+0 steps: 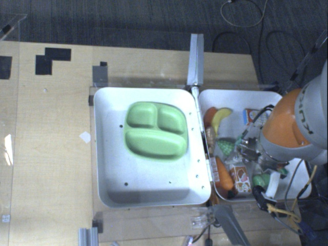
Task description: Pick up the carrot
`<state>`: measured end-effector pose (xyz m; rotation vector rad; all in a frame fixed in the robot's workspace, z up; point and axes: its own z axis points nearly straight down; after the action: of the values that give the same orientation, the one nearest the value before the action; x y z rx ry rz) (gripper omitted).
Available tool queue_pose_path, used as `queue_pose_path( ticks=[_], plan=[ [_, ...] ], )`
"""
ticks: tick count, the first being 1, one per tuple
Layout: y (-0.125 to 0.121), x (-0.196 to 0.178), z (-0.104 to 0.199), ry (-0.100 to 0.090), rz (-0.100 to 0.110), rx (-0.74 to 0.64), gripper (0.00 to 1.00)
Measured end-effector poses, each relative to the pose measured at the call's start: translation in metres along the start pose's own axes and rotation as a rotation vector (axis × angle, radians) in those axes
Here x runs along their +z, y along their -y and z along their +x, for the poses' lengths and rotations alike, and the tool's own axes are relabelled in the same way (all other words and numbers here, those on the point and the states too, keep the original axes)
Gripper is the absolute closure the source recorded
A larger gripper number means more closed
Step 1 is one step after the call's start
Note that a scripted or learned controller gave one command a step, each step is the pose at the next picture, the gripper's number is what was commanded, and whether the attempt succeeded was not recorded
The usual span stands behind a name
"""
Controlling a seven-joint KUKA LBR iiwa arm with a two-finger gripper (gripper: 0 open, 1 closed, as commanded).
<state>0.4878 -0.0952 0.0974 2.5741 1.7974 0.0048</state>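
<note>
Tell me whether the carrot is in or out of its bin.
In. The carrot lies in the right bin, along its left wall, near the front corner among other items.

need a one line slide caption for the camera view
KUKA arm reaches into the right bin of toy food, the carrot lying by its left wall; a green tray fills the left bin.

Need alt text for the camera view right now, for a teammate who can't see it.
The grey, orange-banded arm hangs over the cluttered right white bin, where the orange carrot lies against the left wall. The left white bin holds a green compartment tray.
</note>
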Motion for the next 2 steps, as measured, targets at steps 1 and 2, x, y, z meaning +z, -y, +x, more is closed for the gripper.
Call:
queue_pose_path(
  ticks=[1, 2],
  plan=[
    [-0.005, 0.004, 0.005, 0.012, -0.030, -0.405, 0.00],
    [-0.022, -0.098, -0.057, 0.002, -0.003, -0.410, 0.00]
  ],
)
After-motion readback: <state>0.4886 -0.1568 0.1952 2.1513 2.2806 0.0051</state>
